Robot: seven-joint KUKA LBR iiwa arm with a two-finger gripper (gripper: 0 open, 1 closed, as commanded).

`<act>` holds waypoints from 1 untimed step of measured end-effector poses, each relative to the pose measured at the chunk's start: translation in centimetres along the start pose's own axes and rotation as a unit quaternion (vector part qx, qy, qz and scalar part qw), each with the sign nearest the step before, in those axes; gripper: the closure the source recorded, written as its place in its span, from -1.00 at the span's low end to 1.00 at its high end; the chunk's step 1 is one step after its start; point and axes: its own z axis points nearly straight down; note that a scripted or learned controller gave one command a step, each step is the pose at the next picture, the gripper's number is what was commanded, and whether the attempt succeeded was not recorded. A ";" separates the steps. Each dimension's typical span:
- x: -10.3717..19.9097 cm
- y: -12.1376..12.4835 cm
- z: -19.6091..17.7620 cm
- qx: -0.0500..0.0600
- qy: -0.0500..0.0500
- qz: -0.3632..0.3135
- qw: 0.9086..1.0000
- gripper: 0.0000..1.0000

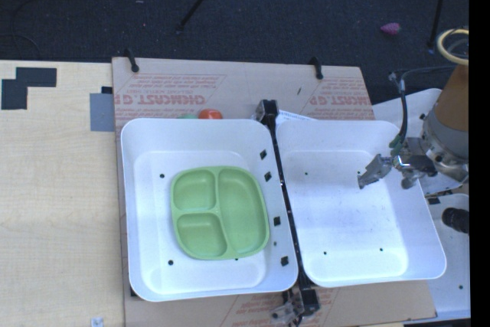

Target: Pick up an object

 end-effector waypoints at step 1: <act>0.0 0.2 -0.4 -0.004 -0.001 -0.001 1.000 -1.00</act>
